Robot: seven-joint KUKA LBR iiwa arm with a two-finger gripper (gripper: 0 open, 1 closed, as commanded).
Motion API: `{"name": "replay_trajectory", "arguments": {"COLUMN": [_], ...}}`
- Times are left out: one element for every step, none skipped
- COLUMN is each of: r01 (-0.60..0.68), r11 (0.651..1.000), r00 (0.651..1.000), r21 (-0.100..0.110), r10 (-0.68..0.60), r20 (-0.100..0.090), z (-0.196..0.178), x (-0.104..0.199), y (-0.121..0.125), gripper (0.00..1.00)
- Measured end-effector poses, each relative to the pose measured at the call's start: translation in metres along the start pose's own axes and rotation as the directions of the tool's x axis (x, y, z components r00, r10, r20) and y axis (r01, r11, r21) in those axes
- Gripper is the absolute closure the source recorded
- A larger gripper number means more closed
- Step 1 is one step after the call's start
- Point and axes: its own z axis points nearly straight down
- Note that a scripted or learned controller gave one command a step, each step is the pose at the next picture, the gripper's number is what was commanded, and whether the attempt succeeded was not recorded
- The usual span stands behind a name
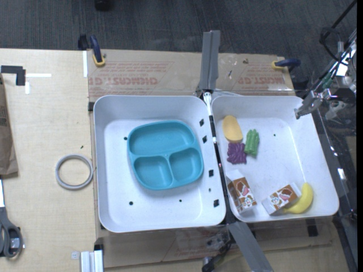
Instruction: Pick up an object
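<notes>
On the bench (45, 129), seen from my fixed overhead camera, two white bins sit side by side, their inner rims touching. The left bin (110, 203) holds a blue tray (164, 154) with three compartments, lying flat near the middle. The right bin (283, 135) holds all the loose objects. At its far right corner, just outside the rim, I see the gripper (311, 102) amid cables, well apart from every object; I cannot tell whether it is open or closed, and nothing shows in it. A banana (303, 200) lies in the near right corner, touching a small carton (281, 199) on its left. A second carton (241, 194) rests near the bin's near left wall. Farther back, a yellow fruit (232, 128) lies just beside a green vegetable (251, 141), with purple grapes (236, 152) just below both. Left of the bins, a grey ring (74, 171) lies flat on the bench, and scissors (9, 237) poke in at the near left edge.
</notes>
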Motion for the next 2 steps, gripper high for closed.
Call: {"name": "replay_trajectory", "arguments": {"r01": [-0.298,0.027], "r11": [0.954,1.0], "r00": [0.954,1.0], "r21": [-0.002,-0.002], "r10": [0.298,-0.027], "r20": [-0.001,0.0], "z": [0.171,0.148], "x": [0.044,0.1], "y": [0.027,0.038], "gripper": [0.0,0.0]}}
